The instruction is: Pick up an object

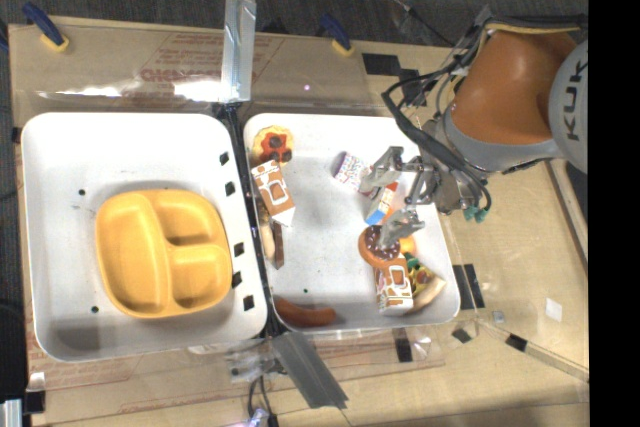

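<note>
The table carries two shallow white bins side by side, and the grey arm with its orange band reaches in from the right.

The left bin holds one thing, a yellow divided tray lying flat a little left of its middle. Bare white floor runs all round the tray, widest along the far side and in the near left corner.

The right bin is more crowded. Along its left wall, from far to near, lie a small round brown and orange toy, an orange and white carton and a thin dark stick-like piece. A reddish sausage shape lies against the near wall. A small white and purple packet sits toward the far side, just left of the pincer. In the near right corner a brown ring-shaped toy touches a second orange and white carton, with a yellow, green and red piece just beside that carton against the right wall.

The pincer hangs over the right part of this bin, fingers spread apart, one toward the far side and one nearer, right above the brown ring. Between them shows a small blue and orange object; whether the fingers actually press it I cannot tell.

The middle of the right bin, between the left-wall row and the pincer, is open white floor. The near right corner is tightly packed.
</note>
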`<state>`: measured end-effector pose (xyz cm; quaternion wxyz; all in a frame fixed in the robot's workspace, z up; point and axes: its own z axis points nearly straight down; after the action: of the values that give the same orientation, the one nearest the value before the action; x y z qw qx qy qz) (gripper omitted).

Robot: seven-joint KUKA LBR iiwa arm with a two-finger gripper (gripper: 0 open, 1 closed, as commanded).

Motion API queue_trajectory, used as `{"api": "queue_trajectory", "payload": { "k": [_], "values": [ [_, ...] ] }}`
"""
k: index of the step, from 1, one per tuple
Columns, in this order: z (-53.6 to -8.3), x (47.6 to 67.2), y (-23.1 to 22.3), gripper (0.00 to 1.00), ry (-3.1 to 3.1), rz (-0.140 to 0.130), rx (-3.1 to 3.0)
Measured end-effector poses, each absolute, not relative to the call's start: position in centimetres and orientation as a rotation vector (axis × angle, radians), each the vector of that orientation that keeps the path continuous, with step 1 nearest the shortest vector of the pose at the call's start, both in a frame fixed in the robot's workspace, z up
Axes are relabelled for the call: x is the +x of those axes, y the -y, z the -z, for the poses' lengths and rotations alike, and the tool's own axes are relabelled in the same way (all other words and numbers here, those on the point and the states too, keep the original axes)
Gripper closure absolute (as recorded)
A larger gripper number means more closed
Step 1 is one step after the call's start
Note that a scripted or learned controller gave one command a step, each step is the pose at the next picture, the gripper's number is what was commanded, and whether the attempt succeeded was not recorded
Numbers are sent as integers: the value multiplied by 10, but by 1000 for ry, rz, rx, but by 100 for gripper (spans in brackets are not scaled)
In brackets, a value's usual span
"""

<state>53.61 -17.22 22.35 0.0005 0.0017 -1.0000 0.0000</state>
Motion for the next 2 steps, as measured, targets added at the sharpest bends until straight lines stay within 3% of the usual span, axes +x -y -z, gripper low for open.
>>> {"api": "queue_trajectory", "payload": {
  "k": [1, 2],
  "values": [
    [-108, 498, 209, 0, 3126, 2, -277],
    [-98, 503, 208, 0, 3145, -1, -154]
  ]
}}
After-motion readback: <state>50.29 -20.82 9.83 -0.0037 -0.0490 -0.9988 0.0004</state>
